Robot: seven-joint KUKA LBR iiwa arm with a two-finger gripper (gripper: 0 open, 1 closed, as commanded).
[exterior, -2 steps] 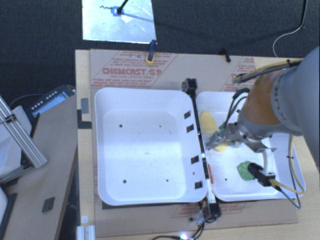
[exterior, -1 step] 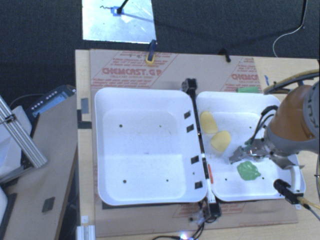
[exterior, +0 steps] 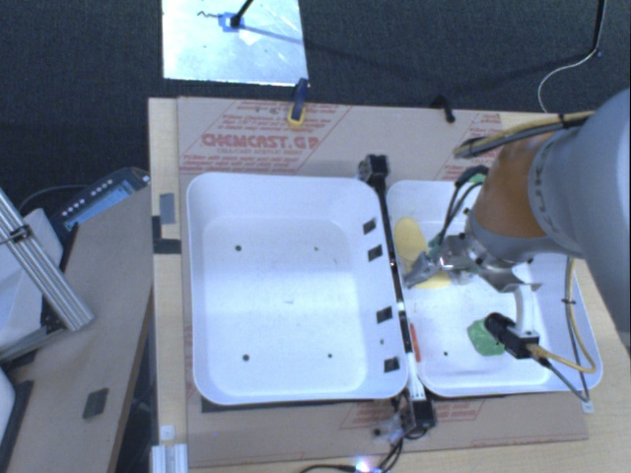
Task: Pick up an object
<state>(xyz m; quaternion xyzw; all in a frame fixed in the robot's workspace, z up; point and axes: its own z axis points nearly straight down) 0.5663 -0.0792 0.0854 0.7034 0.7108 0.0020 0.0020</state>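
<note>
In the right bin [exterior: 449, 372], a yellow object [exterior: 408, 236] lies near the left wall. My gripper [exterior: 431, 264] hangs right over its lower end, and more yellow shows just beneath the gripper. A small green object [exterior: 482, 336] rests on the bin floor nearer the front, apart from the gripper. The grey arm with its orange band [exterior: 513, 200] comes in from the right and hides the back right part of this bin.
The left bin [exterior: 286, 183] stands beside the right one, with a black clip strip [exterior: 386, 264] along the divide. A shiny metal sheet [exterior: 235, 28] lies beyond the board. Cables [exterior: 572, 348] trail over the right bin's right rim.
</note>
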